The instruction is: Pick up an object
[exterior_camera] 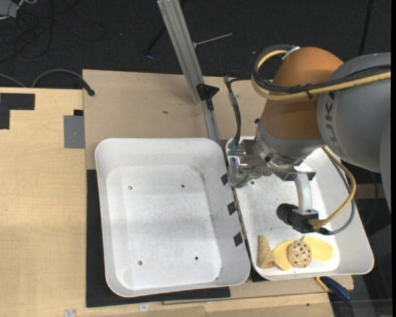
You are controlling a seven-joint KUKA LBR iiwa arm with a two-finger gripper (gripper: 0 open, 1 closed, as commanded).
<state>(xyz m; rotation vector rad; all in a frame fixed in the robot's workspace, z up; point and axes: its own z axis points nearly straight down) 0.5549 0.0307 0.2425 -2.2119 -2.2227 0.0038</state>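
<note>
Several small objects lie together at the front of the right bin (360,259): a tan wedge (265,251), a round yellow piece with dark spots (299,253) and a flat yellow piece (320,248) beside it. My gripper (240,170) hangs low at the back left corner of that bin, close to the wall it shares with the left bin. It stands well behind the objects and apart from them. The grey arm with its orange band (303,78) covers the back of the right bin. Nothing shows in the gripper.
The left bin (103,158) is white with a few dark specks on its floor. A slanted aluminium rail (185,50) rises behind the bins. A black fitting on a yellow cable (296,216) hangs from the arm over the right bin.
</note>
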